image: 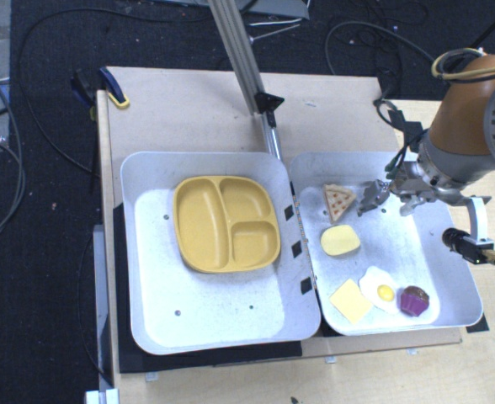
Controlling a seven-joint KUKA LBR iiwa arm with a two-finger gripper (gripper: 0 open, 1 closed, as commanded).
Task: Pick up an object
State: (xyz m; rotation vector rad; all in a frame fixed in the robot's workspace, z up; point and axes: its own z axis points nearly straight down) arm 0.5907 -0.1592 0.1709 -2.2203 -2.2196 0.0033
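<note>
Nearest, along the front of the right bin (449, 314), lie three toy foods in a row: a yellow cheese square (350, 300), a fried egg (379, 289) touching its right side, and a purple piece (413, 300) just beside the egg. Behind them, toward the middle of that bin, sits a yellow oval (339, 241), apart from the row. Farther back, near the bin's rear left, a pizza slice (337, 201) rests with its point toward the oval.

Level with the slice and to its right hangs the gripper (388, 201), over the bin's rear part. Its two fingers are spread apart, one (370, 199) close to the slice, and nothing sits between them. The arm (471, 129) rises behind it at the right, with the orange band on top.

Left of all this, the left bin (146, 301) holds a yellow divided tray (226, 223), set toward its back. Beyond both bins stretches the bare bench (188, 112), crossed by a slanting metal pole (239, 49).
</note>
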